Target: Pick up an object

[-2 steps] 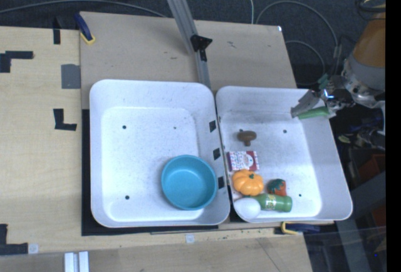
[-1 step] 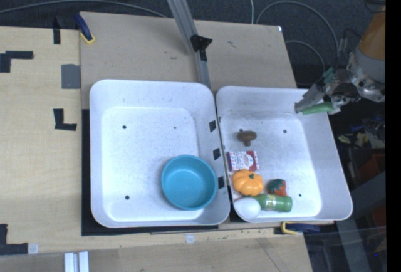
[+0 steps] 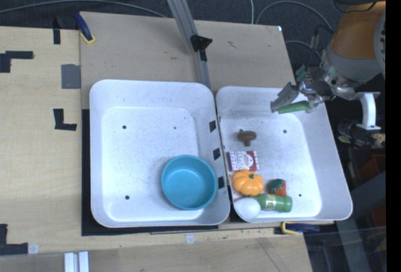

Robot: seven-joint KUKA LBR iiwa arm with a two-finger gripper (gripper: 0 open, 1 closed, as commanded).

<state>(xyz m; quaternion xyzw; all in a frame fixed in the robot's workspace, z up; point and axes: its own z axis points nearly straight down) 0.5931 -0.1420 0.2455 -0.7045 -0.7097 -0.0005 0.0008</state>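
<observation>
Green plastic bottle (image 3: pixel 274 203) lies on its side, long axis left-right, near the right white bin's (image 3: pixel 326 158) front edge. Whether the end effector (image 3: pixel 289 101) grips anything, I cannot tell.

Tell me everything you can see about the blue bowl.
The blue bowl is round, smooth and plastic-looking, light blue all over. It sits upright, mouth up, with nothing visible inside. It rests in the left bin, in the near right corner, close against the wall beside the right bin. Nothing else touches it.
</observation>
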